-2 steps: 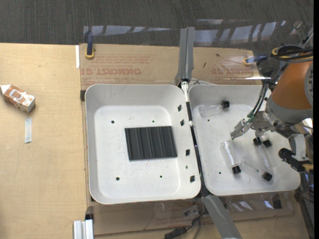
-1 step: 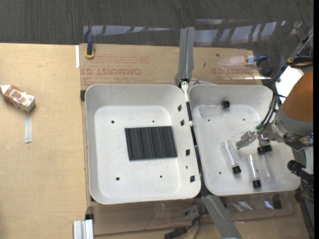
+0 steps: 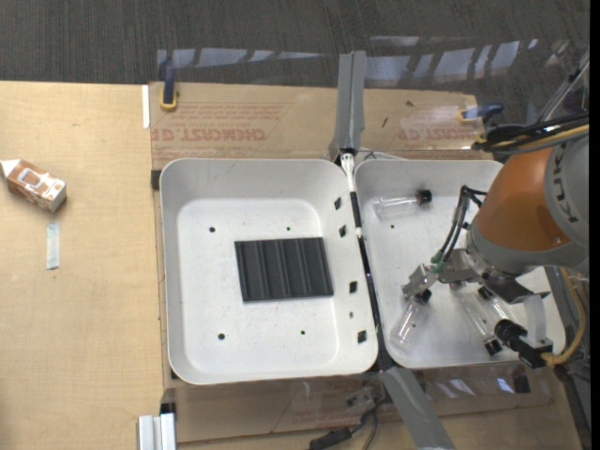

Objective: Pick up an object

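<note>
while the end effector (image 3: 419, 287) hovers low, the right bin (image 3: 394, 184) holds clear tubes (image 3: 407, 322).

We count two white bins: left bin (image 3: 187, 279) and right bin (image 3: 394, 181). One dark ribbed mat (image 3: 283, 269) lies in the left bin. Two clear tubes with black caps lie in the right: one (image 3: 401, 202), another (image 3: 409, 319). One small carton (image 3: 36, 186) sits on the tabletop (image 3: 75, 345).

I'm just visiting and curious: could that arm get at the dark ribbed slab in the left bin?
Probably yes: the slab lies flat and alone, uncovered, but the gripper sits over the right bin.
</note>
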Available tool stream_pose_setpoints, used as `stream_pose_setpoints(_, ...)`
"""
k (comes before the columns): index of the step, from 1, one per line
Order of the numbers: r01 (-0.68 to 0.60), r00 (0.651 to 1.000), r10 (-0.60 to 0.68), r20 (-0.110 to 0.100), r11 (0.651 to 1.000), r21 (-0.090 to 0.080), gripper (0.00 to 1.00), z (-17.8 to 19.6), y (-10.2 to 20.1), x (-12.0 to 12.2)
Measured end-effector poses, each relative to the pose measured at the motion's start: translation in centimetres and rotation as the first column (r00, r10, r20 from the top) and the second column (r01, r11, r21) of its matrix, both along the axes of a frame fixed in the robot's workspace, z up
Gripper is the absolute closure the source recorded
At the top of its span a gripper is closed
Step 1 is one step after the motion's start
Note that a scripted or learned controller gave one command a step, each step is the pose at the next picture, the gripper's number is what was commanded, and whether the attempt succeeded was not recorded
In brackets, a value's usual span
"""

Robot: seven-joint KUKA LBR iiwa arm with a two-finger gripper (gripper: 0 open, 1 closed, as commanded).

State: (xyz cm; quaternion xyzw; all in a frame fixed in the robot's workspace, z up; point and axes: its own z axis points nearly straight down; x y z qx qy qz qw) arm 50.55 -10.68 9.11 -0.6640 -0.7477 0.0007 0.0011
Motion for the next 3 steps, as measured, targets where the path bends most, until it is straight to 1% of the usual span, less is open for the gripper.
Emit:
stream_pose_setpoints(1, 0.004, 1.0, -0.004, -0.001, 1.0, 0.0, 1.0, 0.8, -0.1, 0.0)
stream_pose_setpoints(2, -0.138, 0.99, 0.138, 0.002, 0.99, -0.002, 1.0, 7.0, -2.7, 10.6)
stream_pose_setpoints(3, -0.138, 0.99, 0.138, 0.002, 0.99, -0.002, 0.0, 7.0, -2.7, 10.6)
